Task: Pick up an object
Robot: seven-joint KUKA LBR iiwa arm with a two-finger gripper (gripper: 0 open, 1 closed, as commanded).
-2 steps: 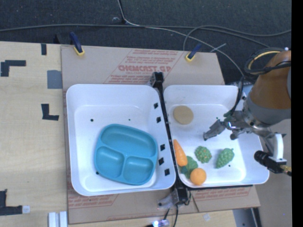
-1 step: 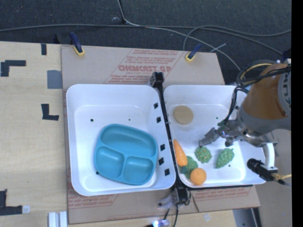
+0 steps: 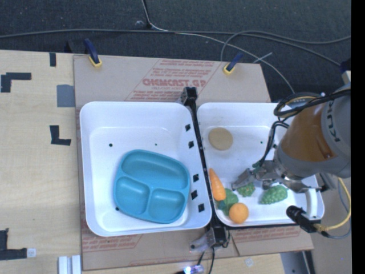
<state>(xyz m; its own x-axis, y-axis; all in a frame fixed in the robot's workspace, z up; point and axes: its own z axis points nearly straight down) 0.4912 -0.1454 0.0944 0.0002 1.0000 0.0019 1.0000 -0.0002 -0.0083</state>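
While the arm (image 3: 319, 138) reaches in from the right over the right bin (image 3: 251, 114), its gripper (image 3: 249, 180) sits low among the toy food near the bin's front. The jaws point left; whether they are spread or closed cannot be told from this view, nor whether anything sits between them. A small green vegetable (image 3: 246, 190) lies just under the jaw tips, seemingly touching them. A bumpier green piece (image 3: 274, 195) lies just to its right, below the wrist. To the left, an orange carrot (image 3: 217, 186) lies along the divider between the bins, with a green leafy piece (image 3: 229, 200) beside its lower end and an orange ball (image 3: 239, 213) close to the front wall. A tan round cookie (image 3: 220, 138) rests apart from the rest, toward the back of the right bin, with bare white floor around it. The left bin (image 3: 97, 124) holds a blue divided plate (image 3: 151, 185), set toward its front. Both bins sit on a cardboard sheet (image 3: 171, 79) on the table (image 3: 28, 153).
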